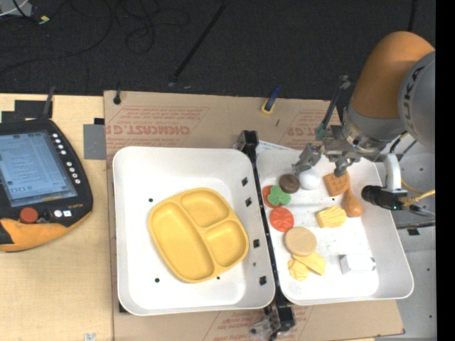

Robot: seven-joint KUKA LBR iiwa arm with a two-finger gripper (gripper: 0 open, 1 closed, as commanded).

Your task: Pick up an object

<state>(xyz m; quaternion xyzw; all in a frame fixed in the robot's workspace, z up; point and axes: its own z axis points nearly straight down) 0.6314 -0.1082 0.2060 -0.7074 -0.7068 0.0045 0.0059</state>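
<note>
Camera view, listed from the near edge of the surface [71, 275] outward, each place given against the tool [323, 163].

Right bin [398, 275], near part, below the tool: white block [355, 263]; yellow pieces [307, 266], touching one another; tan round disc [301, 241], just above them.

Right bin, middle, between those and the tool: red round disc [281, 220]; yellow ridged wedge [330, 217]; green ruffled piece [279, 197], overlapping an orange-red disc [268, 192] at the bin's left wall.

Right bin, far part, at the tool: brown round piece [288, 183], just beside the left finger; white ball [310, 179], between the two finger tips or just under them, contact not discernible; orange block [336, 184], touching or just under the right finger; orange-brown drumstick shape [352, 204], near, to the lower right.

Tool: two fingers spread apart, pointing down over the far part of the right bin; nothing seen clamped between them.

Left bin [135, 169], well to the tool's left: yellow divided tray [197, 234], three compartments, lying flat.

Surface, far left of the tool: control pendant [35, 172] with lit screen.

Arm [391, 77], orange band, above and right of the tool.
</note>
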